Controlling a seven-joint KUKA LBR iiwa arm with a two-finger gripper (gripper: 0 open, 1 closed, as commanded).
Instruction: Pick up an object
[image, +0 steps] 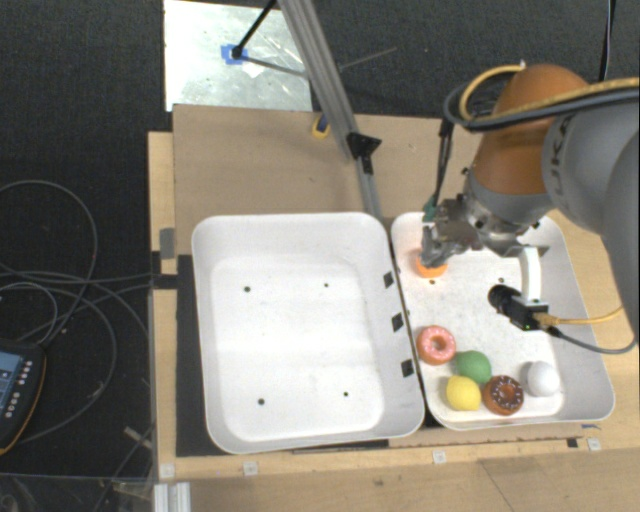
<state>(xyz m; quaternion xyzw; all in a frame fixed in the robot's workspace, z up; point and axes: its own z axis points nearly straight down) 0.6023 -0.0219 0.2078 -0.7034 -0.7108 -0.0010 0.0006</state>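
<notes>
Dark carpet surrounded a cardboard-topped bench (250, 160) that carried two shallow white bins side by side. Largest in view was the grey arm (560, 130) with its orange band, reaching in from the right over the far part of the right bin (590, 400). The left bin (290, 320) was the bigger one.

At the arm's end the gripper (436, 250) sat low over a small orange object (432, 267) at the far left of the right bin, close to the wall shared with the left bin. Whether it was spread or closed could not be judged from this angle, and nothing was visibly between its fingers.

Likely risks: with the orange object so near the bin wall, a finger might have landed on the wall or nudged the object aside, and a shallow hold on so small an object could have slipped on lifting.

Counted: two bins; one orange object; and five more at the near end, namely one pink doughnut (436, 345), one green ball (474, 365), one yellow piece (463, 393), one brown doughnut (503, 395) and one white ball (543, 379).
</notes>
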